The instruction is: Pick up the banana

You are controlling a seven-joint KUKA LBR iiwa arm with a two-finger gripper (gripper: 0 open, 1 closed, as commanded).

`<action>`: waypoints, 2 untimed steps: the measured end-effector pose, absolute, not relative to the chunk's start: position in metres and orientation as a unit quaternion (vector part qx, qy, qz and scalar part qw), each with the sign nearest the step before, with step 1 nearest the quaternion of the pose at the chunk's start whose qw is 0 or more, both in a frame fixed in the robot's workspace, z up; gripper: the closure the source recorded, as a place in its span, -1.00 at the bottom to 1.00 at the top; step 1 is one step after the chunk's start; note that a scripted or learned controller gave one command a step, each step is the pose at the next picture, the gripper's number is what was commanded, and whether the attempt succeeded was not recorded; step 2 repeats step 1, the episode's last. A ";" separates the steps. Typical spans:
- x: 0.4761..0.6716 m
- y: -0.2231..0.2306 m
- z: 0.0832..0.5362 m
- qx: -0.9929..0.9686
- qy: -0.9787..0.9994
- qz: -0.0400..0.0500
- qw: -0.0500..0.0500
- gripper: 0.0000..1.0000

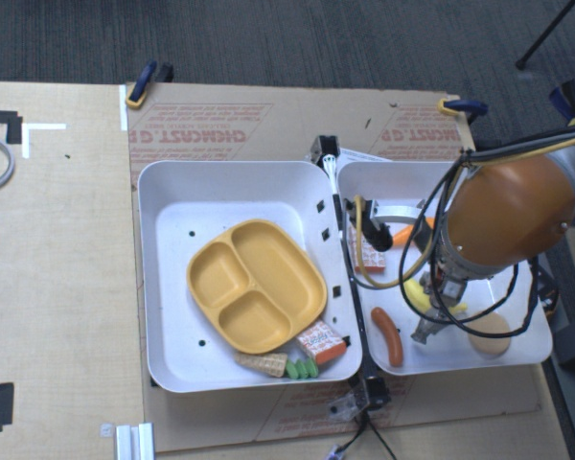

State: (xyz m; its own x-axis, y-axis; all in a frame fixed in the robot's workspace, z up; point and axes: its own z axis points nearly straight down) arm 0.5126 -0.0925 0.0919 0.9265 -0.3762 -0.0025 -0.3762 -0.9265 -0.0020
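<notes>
Yellow banana [420, 295]; mustard divided plate [257, 286]; white bins [163, 257]; red-brown sausage [387, 336].

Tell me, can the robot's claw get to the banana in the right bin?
Probably yes. The claw sits right over the banana in the right bin, and the sausage beside it lies apart, not blocking.

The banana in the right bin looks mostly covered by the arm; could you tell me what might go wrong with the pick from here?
1. The banana lies largely under the arm, so the grasp could land off-centre and slip.
2. The sausage and a pale round item lie close by; the gripper might nudge or catch one instead.
3. The yellow cable loops near the banana and could snag.
</notes>
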 end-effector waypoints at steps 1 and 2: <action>0.490 -0.092 0.092 -0.957 0.289 0.001 0.000 -1.00; 0.490 -0.092 0.092 -0.957 0.289 0.001 0.000 -1.00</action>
